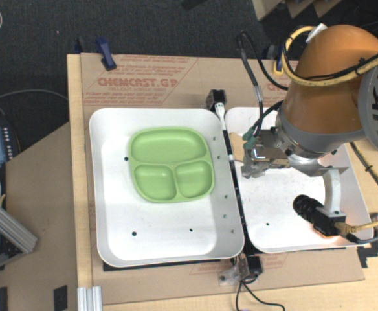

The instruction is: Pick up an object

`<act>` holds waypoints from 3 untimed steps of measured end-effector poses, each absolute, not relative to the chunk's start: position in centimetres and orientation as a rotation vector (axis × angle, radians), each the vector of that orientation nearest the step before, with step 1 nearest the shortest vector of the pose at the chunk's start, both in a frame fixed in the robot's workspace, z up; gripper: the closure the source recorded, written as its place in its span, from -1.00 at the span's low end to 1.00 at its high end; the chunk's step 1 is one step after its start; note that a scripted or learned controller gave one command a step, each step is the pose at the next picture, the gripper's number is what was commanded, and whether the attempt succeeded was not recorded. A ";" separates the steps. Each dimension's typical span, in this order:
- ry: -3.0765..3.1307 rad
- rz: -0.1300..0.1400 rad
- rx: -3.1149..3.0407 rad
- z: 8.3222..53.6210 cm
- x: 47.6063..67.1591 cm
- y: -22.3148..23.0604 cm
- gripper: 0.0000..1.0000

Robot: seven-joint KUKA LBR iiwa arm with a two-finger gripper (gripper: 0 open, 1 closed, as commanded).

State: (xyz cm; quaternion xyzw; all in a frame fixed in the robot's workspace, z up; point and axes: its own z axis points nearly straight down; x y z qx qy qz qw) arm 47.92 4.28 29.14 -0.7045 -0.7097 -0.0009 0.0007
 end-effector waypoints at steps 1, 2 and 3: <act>-2.221 -0.012 -2.239 38.9 48.0 -4.1 1.00; -2.214 0.009 -2.220 31.5 47.9 -4.5 1.00; -2.217 0.007 -2.216 26.4 48.3 -3.0 1.00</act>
